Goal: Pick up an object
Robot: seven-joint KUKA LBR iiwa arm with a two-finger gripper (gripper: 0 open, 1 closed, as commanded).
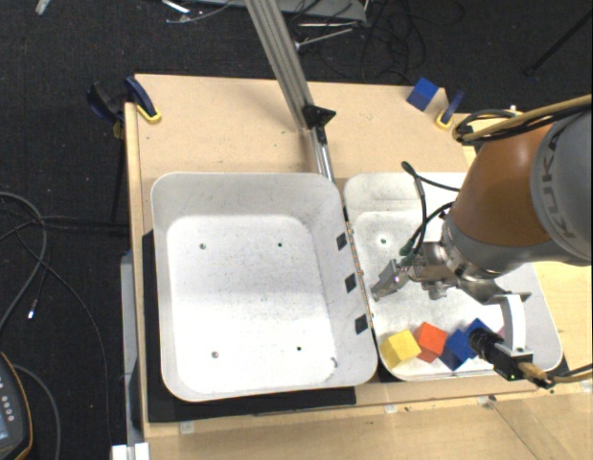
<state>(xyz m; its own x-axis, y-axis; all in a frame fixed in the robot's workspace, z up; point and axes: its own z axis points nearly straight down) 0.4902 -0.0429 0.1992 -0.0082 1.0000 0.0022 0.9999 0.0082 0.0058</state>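
In the right bin [373,199] three small blocks lie together near the front wall: a yellow block [401,347], an orange block [431,339] and a blue block [462,347]. My gripper [413,287] hangs over the middle of that bin, a little behind the blocks and apart from them. It is open, with one finger [386,282] pointing left toward the divider, and nothing sits between the fingers. The grey and orange arm [512,195] covers the right part of the bin.
The left bin [162,199] lies beside it, sharing a raised divider [353,276]. A metal pole [282,56] slants over the bench from the back. Another blue block [423,92] sits on the bench at the back right, outside the bins.
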